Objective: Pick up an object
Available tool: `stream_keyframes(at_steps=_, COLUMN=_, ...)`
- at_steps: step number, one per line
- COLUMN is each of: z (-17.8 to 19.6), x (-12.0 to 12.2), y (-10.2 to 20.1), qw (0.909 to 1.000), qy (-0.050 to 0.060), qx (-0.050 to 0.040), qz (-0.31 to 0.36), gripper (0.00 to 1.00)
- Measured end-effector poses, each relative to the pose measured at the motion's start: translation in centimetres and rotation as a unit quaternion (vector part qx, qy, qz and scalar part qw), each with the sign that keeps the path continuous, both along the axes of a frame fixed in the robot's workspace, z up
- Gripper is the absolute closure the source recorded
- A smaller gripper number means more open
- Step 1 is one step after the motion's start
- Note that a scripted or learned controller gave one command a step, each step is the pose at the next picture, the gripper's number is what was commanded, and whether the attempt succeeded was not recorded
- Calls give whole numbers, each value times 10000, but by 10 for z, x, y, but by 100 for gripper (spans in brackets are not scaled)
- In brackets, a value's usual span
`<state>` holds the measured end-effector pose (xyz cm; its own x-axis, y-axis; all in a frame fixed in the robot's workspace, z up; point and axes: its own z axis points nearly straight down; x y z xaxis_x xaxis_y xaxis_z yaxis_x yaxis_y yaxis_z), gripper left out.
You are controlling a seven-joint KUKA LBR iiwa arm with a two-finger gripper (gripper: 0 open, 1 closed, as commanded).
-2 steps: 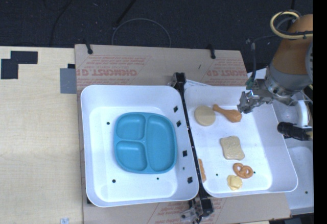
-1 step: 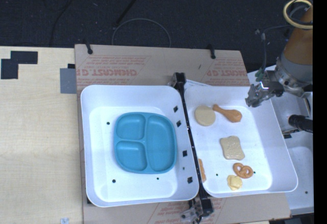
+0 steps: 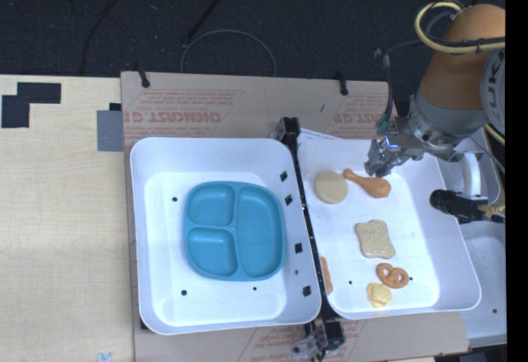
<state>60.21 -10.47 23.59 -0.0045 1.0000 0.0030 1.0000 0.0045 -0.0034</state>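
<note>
In the right bin (image 3: 450,270) lie a brown toy chicken drumstick (image 3: 369,183), a pale round cookie (image 3: 331,187), a tan toast slice (image 3: 375,239), an orange pretzel (image 3: 393,275) and a small yellow piece (image 3: 379,295). A thin orange-brown item (image 3: 326,274) lies against that bin's left wall. My gripper (image 3: 381,162) hangs at the far side of the right bin, just above the drumstick's right end. Nothing shows between its fingers.
The left bin (image 3: 157,187) holds a blue divided plate (image 3: 233,230). A black divider (image 3: 299,220) runs between the two bins. Cardboard (image 3: 247,109) lies under and behind the bins, and a pale wooden bench top (image 3: 58,228) extends to the left.
</note>
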Motion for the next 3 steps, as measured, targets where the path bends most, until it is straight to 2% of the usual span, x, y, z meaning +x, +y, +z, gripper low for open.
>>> stream_keyframes(at_steps=2, z=13, x=3, y=111, qw=10000, qy=-7, qx=-3, qz=1, gripper=100)
stream_keyframes(at_steps=3, z=1, x=9, y=165, qw=10000, qy=-1, qx=-9, qz=-1, gripper=100)
